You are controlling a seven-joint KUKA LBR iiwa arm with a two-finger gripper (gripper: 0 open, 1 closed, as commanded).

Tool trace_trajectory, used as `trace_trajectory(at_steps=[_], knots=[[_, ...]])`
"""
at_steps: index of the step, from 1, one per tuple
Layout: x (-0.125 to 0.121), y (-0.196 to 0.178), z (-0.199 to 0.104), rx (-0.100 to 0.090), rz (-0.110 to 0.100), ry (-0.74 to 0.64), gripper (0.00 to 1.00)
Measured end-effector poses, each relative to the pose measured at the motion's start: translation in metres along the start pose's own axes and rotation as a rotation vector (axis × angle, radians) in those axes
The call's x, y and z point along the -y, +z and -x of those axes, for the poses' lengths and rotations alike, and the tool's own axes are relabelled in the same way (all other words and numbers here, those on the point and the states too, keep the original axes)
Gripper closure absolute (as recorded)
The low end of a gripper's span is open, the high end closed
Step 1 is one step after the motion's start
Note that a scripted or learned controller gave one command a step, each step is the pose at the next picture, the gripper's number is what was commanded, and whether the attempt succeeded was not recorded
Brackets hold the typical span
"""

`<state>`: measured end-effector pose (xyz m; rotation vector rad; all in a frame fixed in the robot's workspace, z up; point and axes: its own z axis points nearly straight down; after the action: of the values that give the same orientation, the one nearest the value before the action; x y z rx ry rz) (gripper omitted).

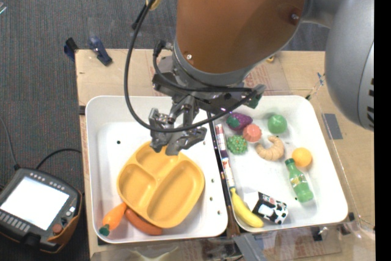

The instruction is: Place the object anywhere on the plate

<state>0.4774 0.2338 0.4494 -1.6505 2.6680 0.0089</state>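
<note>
A yellow divided plate (160, 186) lies in the left bin (101, 131), toward its front. My gripper (171, 136) hangs over the plate's back rim, under the big orange band of the arm. I see no object in it. An orange carrot (112, 217) and a reddish sausage (144, 225) lie against the plate's front left edge, partly tucked under it.
The right bin (317, 131) holds a purple eggplant (239, 120), broccoli (237, 145), a pink ball fruit (252, 132), a green apple (277, 124), a croissant (272, 148), an orange (302, 158), a green bottle (299, 181), a banana (245, 210) and a cow-print carton (270, 208). A pendant (36, 208) sits on the floor at left.
</note>
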Motion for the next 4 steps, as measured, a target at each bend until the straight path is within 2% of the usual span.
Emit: trace_trajectory(at_steps=[1, 2, 3, 4], knots=[[0.001, -0.009, 0.001, 0.003, 0.001, 0.005, 1.00], [0.001, 0.214, -0.012, -0.018, 0.011, -0.043, 1.00], [0.007, 0.278, -0.024, -0.008, 0.006, -0.518, 1.00], [0.039, 0.345, 0.018, -0.003, 0.003, -0.863, 1.00]])
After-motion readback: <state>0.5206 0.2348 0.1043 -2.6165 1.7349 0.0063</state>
